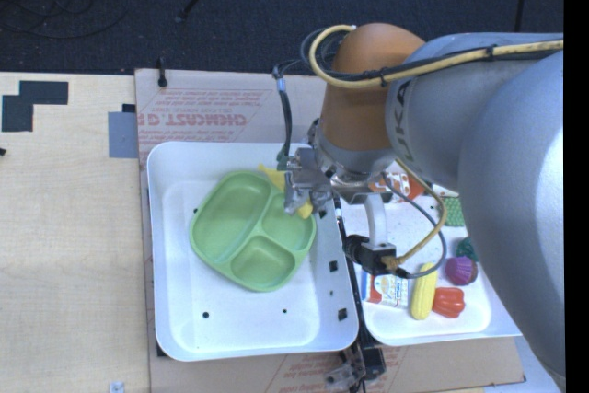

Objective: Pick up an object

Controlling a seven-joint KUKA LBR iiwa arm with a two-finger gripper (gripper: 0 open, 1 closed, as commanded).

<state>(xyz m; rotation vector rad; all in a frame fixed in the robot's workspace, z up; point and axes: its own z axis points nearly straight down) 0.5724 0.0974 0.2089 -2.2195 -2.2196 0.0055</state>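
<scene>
On the left of the worktop (64,244) lies bare wood-coloured board. Next comes the left bin (175,308), where a green divided plate (250,230) lies tilted toward the bin's far right part. A small yellow object (270,172) peeks out at the plate's far edge, mostly covered by the plate and the arm's metal parts, so its kind is hard to make out.

The gripper (301,189) hangs right over the plate's far right rim, touching or just above it; another bit of yellow shows just below it. Whether it is released or clenched I cannot tell, since the wrist covers it from above.

The arm (479,152) with its orange band fills the right side and hides most of the right bin (433,331). Along that bin's near edge lie a small carton (391,290), a yellow corn cob (423,292), an orange-red pepper (448,301) and a purple ball-shaped toy (460,270), close together. A green thing beside the purple toy is largely hidden by the arm.
</scene>
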